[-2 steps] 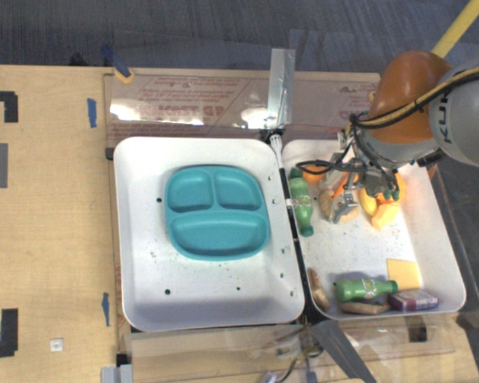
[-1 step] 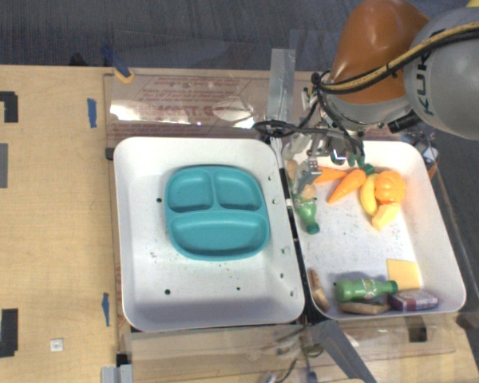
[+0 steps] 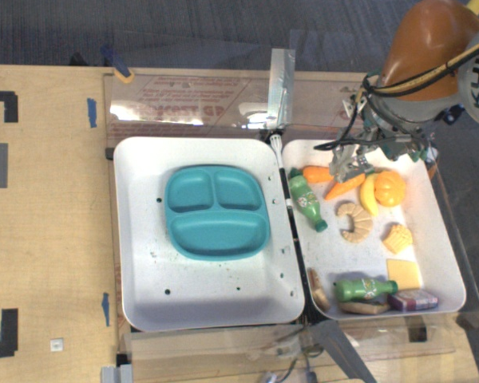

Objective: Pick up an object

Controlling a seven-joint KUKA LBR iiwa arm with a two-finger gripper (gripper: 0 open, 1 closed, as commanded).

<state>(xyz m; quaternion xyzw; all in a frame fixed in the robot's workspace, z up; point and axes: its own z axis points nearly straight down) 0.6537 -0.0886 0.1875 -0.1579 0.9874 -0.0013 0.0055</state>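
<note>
Gripper (image 3: 345, 164) low in the right white bin (image 3: 445, 238), far end, its metal fingers over the orange toy carrots (image 3: 335, 180); open or shut, cannot tell (wrist and cables crowd the spot). Green toy bottle (image 3: 306, 202) just left of the carrots. Yellow banana (image 3: 369, 195) and orange round fruit (image 3: 389, 188) to their right, touching each other. Tan croissant (image 3: 355, 221) mid-bin. Second green bottle (image 3: 364, 287) lying near the front wall, a purple box (image 3: 415, 300) beside it. Teal divided plastic plate (image 3: 216, 211) in the left white bin (image 3: 136, 238).
</note>
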